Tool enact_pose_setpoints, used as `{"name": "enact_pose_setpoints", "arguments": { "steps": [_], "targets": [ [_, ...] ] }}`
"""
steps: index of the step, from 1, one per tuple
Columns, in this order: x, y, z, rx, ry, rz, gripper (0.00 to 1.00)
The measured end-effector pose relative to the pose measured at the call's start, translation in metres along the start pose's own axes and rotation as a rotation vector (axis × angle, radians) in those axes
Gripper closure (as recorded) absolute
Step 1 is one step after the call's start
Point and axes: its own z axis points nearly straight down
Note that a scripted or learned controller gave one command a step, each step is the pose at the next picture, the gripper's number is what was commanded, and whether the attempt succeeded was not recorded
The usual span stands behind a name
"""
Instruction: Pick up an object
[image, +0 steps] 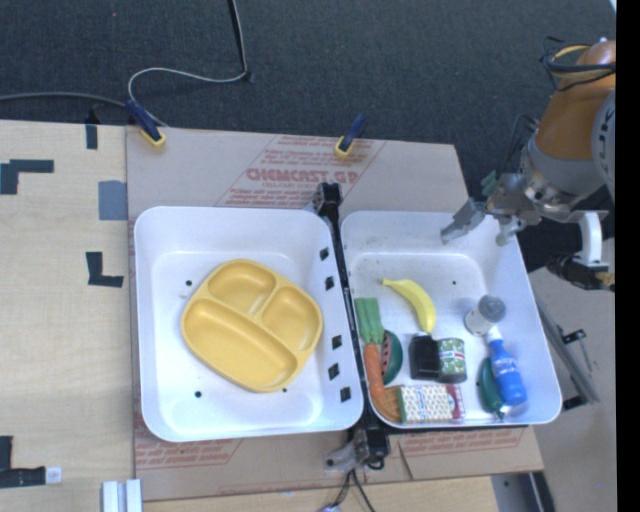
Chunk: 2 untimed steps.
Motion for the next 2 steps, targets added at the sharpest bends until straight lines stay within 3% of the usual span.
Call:
{"name": "enact_pose_setpoints", "arguments": {
  "steps": [1,2],
  "targets": [
    [0.023,0.033,0.104,0.003,0.001,0.0,0.0],
    [0.067,0.035,0.127,-0.001,0.0,-0.001,0.0]
  ]
}}
